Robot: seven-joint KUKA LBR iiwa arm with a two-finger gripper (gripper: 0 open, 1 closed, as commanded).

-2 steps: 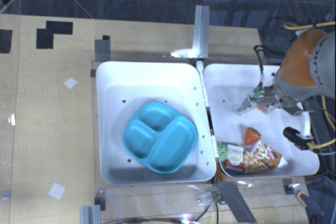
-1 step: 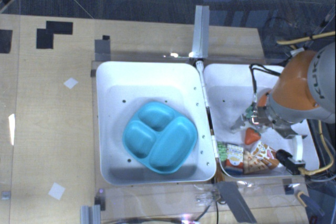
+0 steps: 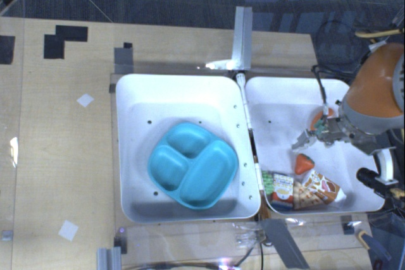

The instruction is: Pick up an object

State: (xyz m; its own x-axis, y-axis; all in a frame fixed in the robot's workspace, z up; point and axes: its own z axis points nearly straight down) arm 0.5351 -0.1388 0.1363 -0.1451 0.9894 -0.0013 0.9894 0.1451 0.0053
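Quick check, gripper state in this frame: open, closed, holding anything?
Gripper: over the right bin, above the orange object; open or closed cannot be told.

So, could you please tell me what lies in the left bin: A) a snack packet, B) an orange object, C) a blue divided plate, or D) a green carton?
C: the blue three-compartment plate sits alone in the left bin, while the snack packet and orange object lie in the right bin.
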